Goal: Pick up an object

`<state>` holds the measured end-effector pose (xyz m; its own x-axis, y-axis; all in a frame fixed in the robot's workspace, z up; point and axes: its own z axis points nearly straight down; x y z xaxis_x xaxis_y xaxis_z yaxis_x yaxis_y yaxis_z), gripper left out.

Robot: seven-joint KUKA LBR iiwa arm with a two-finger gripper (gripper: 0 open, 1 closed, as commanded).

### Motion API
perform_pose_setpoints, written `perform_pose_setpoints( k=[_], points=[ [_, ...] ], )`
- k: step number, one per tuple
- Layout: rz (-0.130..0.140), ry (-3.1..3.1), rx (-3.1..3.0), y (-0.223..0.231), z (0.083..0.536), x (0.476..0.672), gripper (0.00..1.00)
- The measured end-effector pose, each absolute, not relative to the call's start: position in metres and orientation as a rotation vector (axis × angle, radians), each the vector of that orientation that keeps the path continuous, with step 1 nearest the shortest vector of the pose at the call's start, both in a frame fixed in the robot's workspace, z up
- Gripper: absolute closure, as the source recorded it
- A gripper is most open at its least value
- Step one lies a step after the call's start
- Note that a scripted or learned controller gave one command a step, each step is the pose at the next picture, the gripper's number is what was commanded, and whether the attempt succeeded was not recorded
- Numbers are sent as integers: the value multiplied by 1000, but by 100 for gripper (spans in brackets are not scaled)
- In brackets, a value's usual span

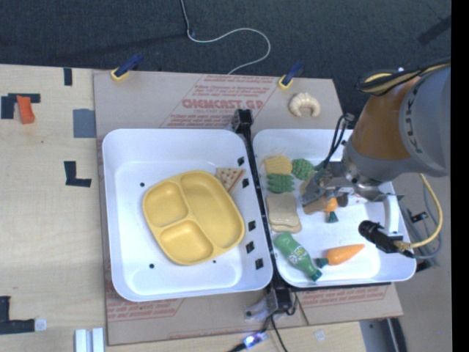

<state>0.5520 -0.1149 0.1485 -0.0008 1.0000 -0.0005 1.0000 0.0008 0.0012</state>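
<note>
Zero items lifted: no grasp confirmed.
Gripper: low in right bin, opening state impossible to tell.
Candidates: carrot, green bottle, bread slice, all lying on bin floor.
Remaining: grasp, lift.

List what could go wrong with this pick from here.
1. The gripper sits low in the right bin among crowded items: the slice of bread, green leafy pieces and a small orange piece. It could knock or grab the wrong one.
2. The green bottle and carrot lie near the bin wall, so may be awkward to grasp.
</note>
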Motion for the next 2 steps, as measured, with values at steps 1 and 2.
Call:
perform_pose_setpoints(
  k=[1, 2],
  points=[
    [2, 2220, 2220, -121, 196, 547, 100],
    [2, 2222, 2219, -121, 226, 547, 100]
  ],
)
